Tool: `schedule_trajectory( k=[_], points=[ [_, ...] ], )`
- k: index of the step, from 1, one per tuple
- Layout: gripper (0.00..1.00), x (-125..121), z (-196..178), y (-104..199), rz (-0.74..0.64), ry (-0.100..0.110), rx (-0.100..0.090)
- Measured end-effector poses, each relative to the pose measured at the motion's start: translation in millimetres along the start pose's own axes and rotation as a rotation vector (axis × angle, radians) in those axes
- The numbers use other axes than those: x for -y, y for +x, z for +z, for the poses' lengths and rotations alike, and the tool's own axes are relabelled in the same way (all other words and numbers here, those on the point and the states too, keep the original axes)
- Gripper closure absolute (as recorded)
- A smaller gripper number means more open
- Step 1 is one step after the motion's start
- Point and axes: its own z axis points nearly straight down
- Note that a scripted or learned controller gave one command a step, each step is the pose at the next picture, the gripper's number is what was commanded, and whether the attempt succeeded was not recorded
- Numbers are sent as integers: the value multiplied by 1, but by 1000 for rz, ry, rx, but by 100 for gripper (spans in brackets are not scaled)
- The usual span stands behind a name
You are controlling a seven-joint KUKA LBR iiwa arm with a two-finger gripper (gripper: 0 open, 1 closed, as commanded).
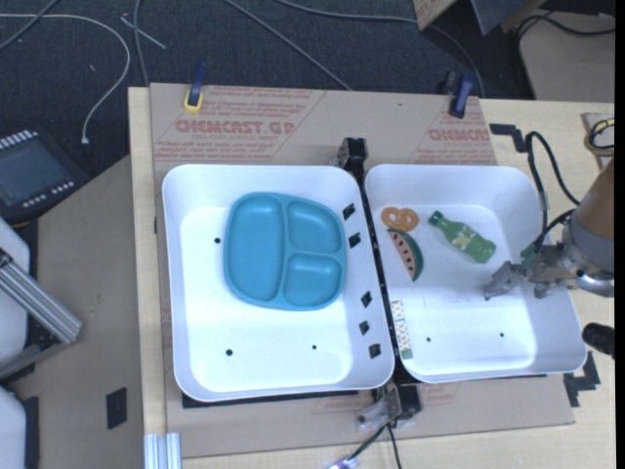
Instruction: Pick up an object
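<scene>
Two shallow white bins sit side by side on the desk [146, 262], over a cardboard sheet [293, 115] printed with red lettering. Blue clamps [195, 91] hold the sheet at its far edge, a second clamp [459, 94] further right. Grey cables [107, 37] trail over the dark floor behind. A dark screen [29, 169] lies at the left, beside a metal rail [39, 296].

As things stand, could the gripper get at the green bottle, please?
Probably yes: the gripper sits low in the right bin, just below the green bottle, with bare white floor between them.
</scene>
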Motion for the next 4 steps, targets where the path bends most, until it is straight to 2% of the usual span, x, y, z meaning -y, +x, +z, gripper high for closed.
schedule_trajectory(
  k=[1, 2, 3, 4],
  points=[
    [0, 0, 45, 1, 1, 0, 0],
    [100, -1, 31, 0, 1, -5, 2],
    [100, -8, -31, 4, -1, -11, 6],
    [100, -10, -86, -6, 0, -12, 7]
  ],
)
